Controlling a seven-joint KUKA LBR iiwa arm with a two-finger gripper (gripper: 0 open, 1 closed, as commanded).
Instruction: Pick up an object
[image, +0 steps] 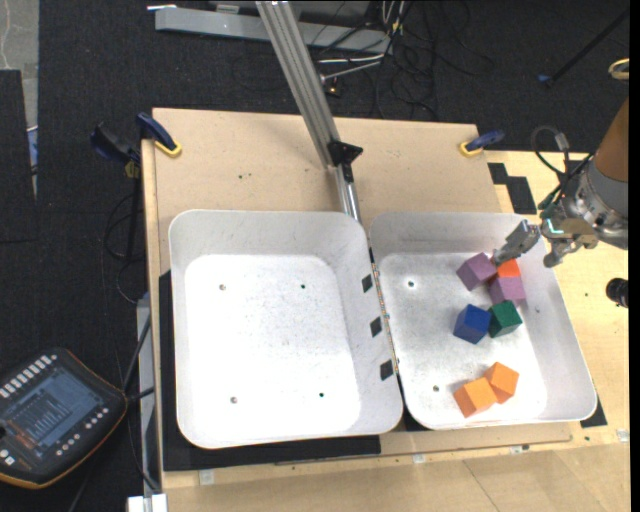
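Blocks are clustered in the right bin (560, 330). A purple block (476, 270) is seen uppermost in the cluster, tilted, w/ a small orange block (509, 268) just beside it on its right and a second purple block (510, 288) touching below that. A blue block (472, 323) and a green block (506, 317) are set side by side, touching, just below the purple ones. Near the bin's front edge, two orange blocks (476, 396) (503, 380) are found touching each other, well apart from the rest.

The gripper (538, 242) is held over the bin's upper right part, just above and to the right of the top purple block and the small orange one. Its two fingers are spread apart w/ a clear gap; one finger (518, 240) is angled down-left toward the purple/orange pair, the tip near them, but whether contact is made can't be told. Nothing is seen between the fingers; no block is held.

The arm (612, 180) is brought in from the right edge, grey w/ an orange band above the wrist.

The left bin (190, 300) is set beside the right one, touching along the middle. Both are borne on a tan bench (250, 150). A handheld control pendant (50, 415) lies on the floor at lower left.
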